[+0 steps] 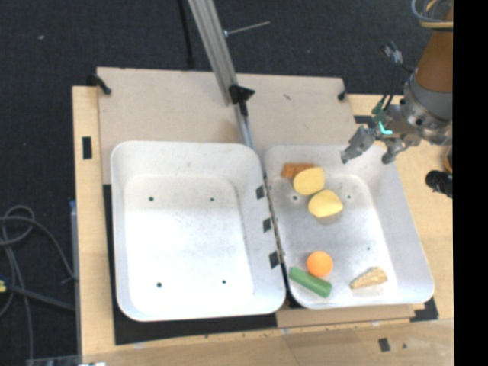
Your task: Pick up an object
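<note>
Right white bin [396,227], my landmark. Nearest its front rim: green cylinder [309,282], orange ball [319,264], tan wedge [368,278]. Mid-bin: two yellow lemon-shaped pieces [325,203] [309,181], then a brown block [292,170]. Over its far right corner I read the gripper [376,148], fingers spread, empty. Likeliest target, the lemons, lies left and nearer.

A robotics lab: plywood bench [191,105], twin white bins [137,162], aluminium camera mast [210,29]
</note>
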`<state>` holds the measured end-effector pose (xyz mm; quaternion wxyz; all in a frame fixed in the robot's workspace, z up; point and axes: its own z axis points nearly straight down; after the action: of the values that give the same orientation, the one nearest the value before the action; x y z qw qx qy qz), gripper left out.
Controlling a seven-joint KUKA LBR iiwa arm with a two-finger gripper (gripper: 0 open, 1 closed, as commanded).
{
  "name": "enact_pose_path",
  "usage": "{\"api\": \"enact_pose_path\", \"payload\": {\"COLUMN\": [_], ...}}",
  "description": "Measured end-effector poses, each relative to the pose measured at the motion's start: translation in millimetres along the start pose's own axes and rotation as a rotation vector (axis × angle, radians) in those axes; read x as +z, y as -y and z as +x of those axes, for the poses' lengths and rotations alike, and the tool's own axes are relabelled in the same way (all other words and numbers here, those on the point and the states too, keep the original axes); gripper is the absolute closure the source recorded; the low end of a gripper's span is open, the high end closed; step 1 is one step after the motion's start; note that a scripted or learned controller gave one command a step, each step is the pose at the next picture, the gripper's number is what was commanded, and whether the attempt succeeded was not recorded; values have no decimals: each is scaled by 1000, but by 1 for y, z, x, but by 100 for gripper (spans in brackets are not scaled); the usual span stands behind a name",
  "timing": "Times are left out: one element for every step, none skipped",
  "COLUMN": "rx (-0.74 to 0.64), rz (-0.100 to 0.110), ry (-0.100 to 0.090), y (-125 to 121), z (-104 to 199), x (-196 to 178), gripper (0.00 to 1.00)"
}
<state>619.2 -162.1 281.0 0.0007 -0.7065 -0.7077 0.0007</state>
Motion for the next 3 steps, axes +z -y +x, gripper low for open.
{"api": "enact_pose_path", "payload": {"rx": [-1,3,5], "rz": [-4,3,1], "ry": [2,1,2], "y": [-1,1,-2], "z": [0,-2,-12], "x": [-2,61,109], "gripper": [0,0,0]}}
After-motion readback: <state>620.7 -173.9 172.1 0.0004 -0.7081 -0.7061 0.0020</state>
